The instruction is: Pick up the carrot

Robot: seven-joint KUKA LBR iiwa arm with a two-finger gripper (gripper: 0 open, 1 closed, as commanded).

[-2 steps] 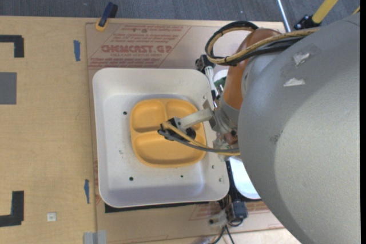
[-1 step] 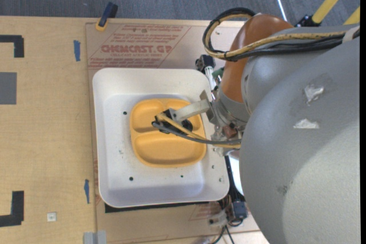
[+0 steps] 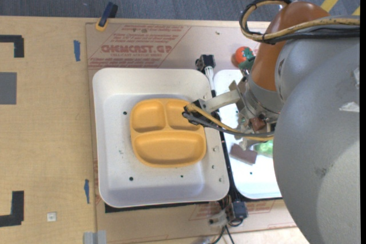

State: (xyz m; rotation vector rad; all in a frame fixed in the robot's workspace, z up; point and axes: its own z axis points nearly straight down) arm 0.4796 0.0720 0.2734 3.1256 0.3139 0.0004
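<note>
A small orange object with a green end, possibly the carrot, lies at the far edge of the right bin, partly behind the arm. My gripper hangs low over the middle of the right bin, nearer the camera than that orange object and apart from it. Just below the gripper lie a brown block and a green item. The grey arm and its orange band hide much of the right bin.
The left bin holds a yellow divided plate. A black and yellow cable bundle reaches from the wrist over the plate's right edge. A black connector sits between the bins at the back.
</note>
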